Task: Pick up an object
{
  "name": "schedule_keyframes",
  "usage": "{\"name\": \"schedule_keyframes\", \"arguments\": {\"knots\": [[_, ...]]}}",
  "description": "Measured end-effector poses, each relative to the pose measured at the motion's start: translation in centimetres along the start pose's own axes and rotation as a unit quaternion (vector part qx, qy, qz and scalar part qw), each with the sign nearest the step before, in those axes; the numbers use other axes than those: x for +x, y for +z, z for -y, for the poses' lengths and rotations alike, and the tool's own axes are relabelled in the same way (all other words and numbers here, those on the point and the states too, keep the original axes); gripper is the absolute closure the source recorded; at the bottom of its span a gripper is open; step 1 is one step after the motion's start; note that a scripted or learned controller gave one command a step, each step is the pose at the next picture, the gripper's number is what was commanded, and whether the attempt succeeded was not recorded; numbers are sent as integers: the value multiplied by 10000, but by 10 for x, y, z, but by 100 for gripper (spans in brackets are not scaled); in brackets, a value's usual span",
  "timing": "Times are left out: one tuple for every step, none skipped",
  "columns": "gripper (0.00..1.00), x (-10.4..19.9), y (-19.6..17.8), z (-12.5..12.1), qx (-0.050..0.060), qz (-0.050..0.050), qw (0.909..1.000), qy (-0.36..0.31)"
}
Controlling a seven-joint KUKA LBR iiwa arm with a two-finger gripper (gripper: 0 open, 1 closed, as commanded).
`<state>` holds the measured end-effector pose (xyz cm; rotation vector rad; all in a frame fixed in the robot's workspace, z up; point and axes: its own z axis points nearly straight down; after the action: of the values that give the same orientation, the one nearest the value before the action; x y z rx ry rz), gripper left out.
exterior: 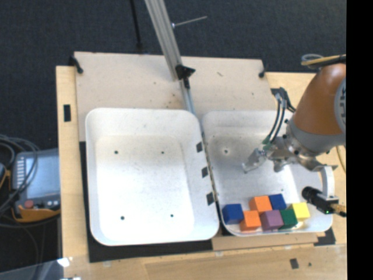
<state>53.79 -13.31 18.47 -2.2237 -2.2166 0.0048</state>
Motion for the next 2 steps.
{"name": "schedule_keyframes", "arguments": {"knots": [[0, 6, 60, -3, 9, -3, 10000, 7], [0, 4, 87, -4, -29, 7, 10000, 3]]}}
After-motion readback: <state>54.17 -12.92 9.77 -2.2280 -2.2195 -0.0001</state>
